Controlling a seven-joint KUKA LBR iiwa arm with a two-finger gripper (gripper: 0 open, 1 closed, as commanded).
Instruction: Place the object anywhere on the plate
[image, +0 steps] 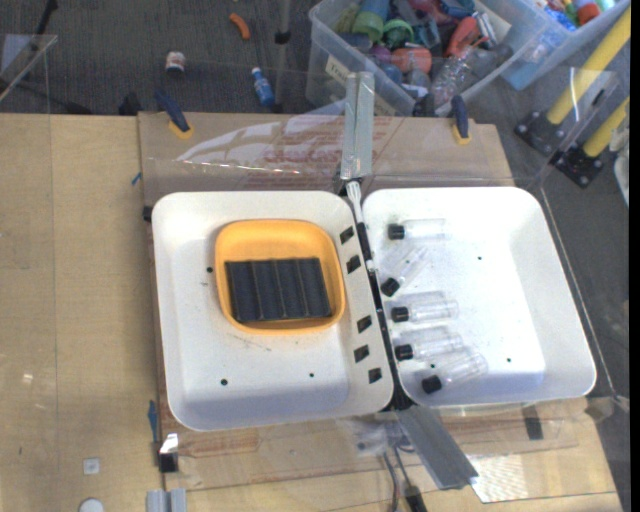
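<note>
clear vials (430, 340) bunched in right bin (520, 290), yellow plate (280, 235) left holding black block (278, 290); fingers' state: cannot tell. risk: slippery vial rolling away, missed grasp.

A pale wooden bench top (70, 300) fills the left and lower frame. Beyond its far edge, dark grey carpeted floor (110, 60) runs across the top. At upper right sits a clear plastic storage tub (420, 45) heaped with bright toys, with yellow padded poles (600, 60) leaning beside it. Even, flat light falls throughout, casting few shadows.
</note>
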